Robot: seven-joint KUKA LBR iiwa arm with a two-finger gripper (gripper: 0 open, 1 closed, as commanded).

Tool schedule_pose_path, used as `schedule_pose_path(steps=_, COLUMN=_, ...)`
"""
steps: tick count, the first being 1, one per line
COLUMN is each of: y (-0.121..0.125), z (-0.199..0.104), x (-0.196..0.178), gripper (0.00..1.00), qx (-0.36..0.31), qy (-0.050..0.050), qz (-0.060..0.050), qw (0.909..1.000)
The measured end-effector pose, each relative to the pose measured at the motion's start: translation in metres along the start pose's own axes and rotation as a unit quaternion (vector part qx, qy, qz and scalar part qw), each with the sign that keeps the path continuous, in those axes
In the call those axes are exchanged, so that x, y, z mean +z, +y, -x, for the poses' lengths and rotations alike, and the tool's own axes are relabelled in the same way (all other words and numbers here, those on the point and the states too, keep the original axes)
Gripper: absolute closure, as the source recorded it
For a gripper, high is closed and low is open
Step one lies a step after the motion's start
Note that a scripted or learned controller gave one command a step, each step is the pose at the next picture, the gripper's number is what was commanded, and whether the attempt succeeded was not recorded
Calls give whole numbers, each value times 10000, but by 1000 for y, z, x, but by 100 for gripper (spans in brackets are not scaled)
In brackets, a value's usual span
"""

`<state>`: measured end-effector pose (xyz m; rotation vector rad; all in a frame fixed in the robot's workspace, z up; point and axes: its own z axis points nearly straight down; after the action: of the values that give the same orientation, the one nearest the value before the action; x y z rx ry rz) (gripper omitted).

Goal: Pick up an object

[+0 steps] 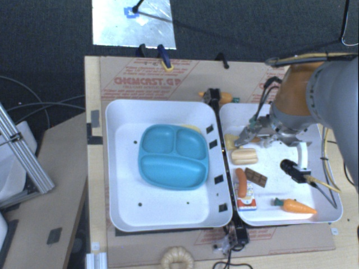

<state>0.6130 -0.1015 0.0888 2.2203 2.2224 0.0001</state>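
- Pale tan, oblong bread roll (244,156) lies on its side in the right white plastic bin (291,218), towards that bin's left wall, about midway between far and near.
- Gripper (248,138) sits just far of the bread roll, low over the bin floor; whether they touch is unclear. Nothing seen held.
- Jaw state: cannot tell, spread or pressed together, from this angle.
- Small yellow piece (229,143) just left of the gripper, against the bin's left wall.
- Count, right bin: one bread roll, one yellow piece, one reddish sausage (241,182), one brown chocolate slab (256,177), one red-and-white carton (247,202), one orange carrot (298,207).
- Sausage and chocolate slab lie side by side just near of the roll; carton nearer still; carrot in the near right corner.
- Bare floor right of the roll, between it and the carrot.
- Grey arm (328,94) covers the bin's far right.
- Left white bin (129,206): one blue three-compartment plate (173,156), bare floor all round it.
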Motion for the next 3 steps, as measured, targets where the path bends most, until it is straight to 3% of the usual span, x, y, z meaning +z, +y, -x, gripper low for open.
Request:
schedule_pose_path(steps=1, y=1, z=0, x=-14, gripper=100, qx=0, qy=-3, qz=22, qw=10000)
schedule_pose_path(steps=3, y=9, z=14, x=-117, gripper=100, qx=-9, qy=-8, qz=37, qw=10000)
